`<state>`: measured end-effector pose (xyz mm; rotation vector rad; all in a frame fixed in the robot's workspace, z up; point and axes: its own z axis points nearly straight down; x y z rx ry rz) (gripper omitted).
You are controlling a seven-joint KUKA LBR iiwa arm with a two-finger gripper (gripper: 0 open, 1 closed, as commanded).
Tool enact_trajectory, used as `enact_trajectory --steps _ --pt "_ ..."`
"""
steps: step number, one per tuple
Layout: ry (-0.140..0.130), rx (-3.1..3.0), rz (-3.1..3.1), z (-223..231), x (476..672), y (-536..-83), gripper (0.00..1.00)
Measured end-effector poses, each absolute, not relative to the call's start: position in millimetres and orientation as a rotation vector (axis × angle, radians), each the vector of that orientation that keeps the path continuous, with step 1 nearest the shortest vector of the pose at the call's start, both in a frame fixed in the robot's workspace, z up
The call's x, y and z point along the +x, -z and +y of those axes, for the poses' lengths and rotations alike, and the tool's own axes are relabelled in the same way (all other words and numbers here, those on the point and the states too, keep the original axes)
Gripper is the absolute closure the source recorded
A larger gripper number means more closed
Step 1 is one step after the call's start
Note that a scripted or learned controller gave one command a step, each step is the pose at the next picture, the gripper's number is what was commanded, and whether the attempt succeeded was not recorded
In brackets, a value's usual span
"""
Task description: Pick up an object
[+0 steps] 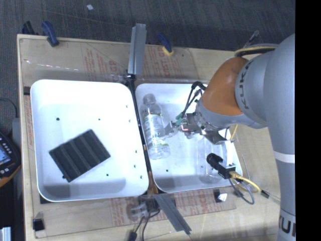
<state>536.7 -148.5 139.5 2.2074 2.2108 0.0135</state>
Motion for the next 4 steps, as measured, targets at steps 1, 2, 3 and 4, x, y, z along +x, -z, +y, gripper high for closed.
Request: enact_trajectory --steps 1,2,3,4 --pt "-0.011 2.112 2.289 -137 554.3 -130 0.00" --pt "0.008 2.063 2.360 -113 603.6 -102 0.00" --pt "0.000 1.886 2.511 -132 611.9 -93 0.00" --pt "-0.001 1.880 2.513 -131 613.1 -104 1.00"
